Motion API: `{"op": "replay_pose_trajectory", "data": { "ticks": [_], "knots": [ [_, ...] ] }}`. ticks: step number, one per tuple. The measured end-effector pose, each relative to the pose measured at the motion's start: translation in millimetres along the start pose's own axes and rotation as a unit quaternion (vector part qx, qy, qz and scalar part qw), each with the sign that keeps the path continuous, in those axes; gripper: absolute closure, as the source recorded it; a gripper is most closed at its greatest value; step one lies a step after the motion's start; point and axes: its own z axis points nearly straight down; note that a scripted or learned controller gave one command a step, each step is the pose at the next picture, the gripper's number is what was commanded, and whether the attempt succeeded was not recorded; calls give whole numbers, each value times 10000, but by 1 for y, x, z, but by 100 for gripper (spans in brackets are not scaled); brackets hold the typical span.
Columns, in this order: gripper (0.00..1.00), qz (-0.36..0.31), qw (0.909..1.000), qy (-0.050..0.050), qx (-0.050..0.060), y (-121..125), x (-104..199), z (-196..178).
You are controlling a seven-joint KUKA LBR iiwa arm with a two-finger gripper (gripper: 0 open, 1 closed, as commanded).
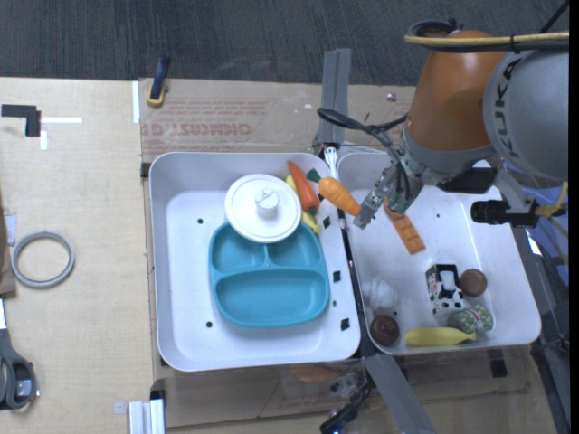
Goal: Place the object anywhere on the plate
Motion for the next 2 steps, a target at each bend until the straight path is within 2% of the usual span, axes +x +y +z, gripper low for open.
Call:
{"op": "replay_pose_trajectory", "data": {
  "ticks": [1,2],
  "knots": [
    [100,-1399,9902,5,-9,-5,91,-43],
    [100,-1542,9880,-2,-13,0,142,-88]
  ]
}}
